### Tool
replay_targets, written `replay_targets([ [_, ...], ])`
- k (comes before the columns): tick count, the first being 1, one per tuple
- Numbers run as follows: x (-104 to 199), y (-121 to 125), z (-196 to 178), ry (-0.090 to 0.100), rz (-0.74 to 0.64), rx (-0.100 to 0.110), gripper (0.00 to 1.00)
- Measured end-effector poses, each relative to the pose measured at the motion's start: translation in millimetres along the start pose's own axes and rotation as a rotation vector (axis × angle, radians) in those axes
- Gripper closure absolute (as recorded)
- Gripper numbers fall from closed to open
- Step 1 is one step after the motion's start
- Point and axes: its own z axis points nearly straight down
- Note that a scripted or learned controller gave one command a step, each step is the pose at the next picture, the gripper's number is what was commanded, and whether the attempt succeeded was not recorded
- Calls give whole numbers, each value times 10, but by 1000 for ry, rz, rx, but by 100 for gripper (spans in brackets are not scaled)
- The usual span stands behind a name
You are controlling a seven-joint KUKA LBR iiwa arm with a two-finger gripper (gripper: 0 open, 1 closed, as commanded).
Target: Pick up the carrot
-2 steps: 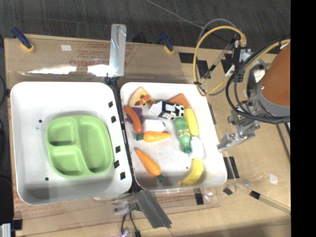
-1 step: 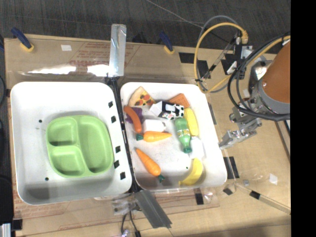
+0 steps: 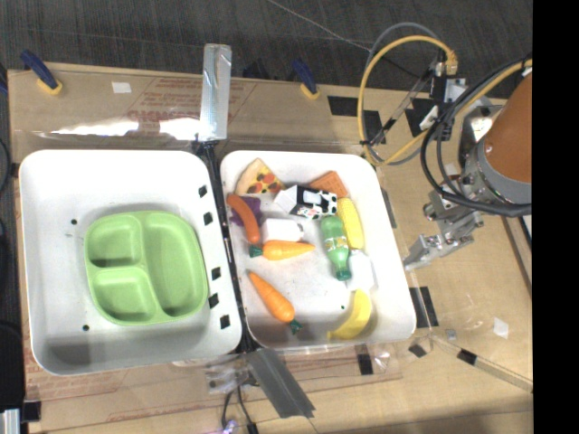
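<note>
Hand (image 3: 441, 240), grip state unclear, hangs outside right bin (image 3: 391, 269), well apart from carrot (image 3: 288, 250).

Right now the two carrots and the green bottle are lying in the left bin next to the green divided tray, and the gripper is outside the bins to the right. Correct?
Not quite. The camera view shows both carrots and the green bottle in the right bin, not the left. The green divided tray sits alone in the left bin. The gripper is indeed outside the bins, to the right.

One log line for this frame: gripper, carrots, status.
gripper: right of the bins, over the bench | carrots: two, right bin | contact: none | pick: not yet done
</note>
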Motion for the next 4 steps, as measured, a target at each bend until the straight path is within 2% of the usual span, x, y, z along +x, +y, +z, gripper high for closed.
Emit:
replay_targets([
  [1, -5, 31, 732, -1, -387, -4, 100],
  [2, -65, 19, -12, 5, -642, 3, 100],
  [3, -67, -81, -35, 4, -1021, 6, 100],
  [4, -99, -109, -137, 4, -1027, 15, 100],
])
